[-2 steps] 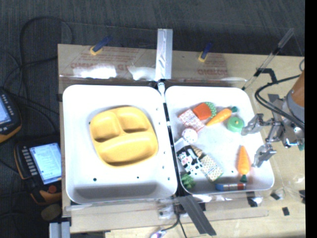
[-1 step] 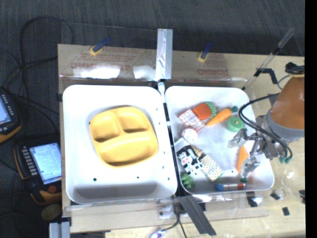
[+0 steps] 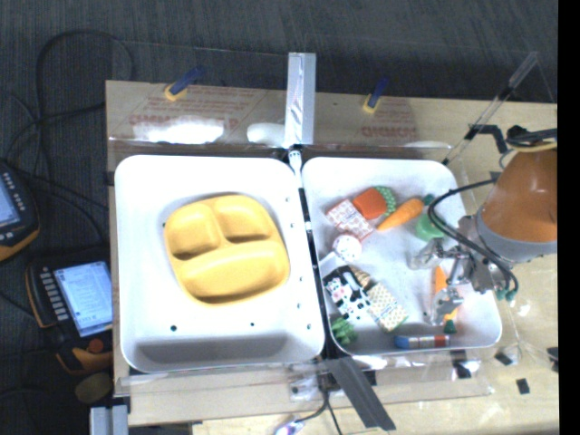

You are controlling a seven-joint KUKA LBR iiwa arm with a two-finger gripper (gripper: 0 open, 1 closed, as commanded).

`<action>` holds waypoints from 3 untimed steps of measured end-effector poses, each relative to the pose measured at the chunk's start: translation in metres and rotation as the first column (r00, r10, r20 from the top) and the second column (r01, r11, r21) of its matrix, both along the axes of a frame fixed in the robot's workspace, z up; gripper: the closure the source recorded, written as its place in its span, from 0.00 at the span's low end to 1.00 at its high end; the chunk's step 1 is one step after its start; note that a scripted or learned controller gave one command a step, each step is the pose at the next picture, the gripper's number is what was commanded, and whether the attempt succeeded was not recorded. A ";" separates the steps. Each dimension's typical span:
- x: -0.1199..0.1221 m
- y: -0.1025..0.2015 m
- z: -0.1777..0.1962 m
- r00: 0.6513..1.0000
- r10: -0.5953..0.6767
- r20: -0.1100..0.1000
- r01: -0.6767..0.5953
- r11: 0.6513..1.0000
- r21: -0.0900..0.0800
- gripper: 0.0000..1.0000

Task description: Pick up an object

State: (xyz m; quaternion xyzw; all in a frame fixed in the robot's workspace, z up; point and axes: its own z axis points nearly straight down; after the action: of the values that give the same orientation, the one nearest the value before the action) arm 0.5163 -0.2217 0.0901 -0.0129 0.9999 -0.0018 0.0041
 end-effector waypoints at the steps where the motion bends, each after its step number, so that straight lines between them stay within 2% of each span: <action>1: -0.017 0.000 0.001 0.995 -0.095 0.011 0.095 0.995 -0.001 0.00; 2: -0.024 0.000 0.001 0.984 -0.178 0.014 0.178 0.984 0.000 0.00; 3: -0.024 0.000 0.001 0.982 -0.190 0.013 0.190 0.982 -0.001 0.00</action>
State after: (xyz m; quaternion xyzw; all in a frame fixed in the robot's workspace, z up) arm 0.4922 -0.2219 0.0914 0.0827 0.9965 -0.0035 0.0103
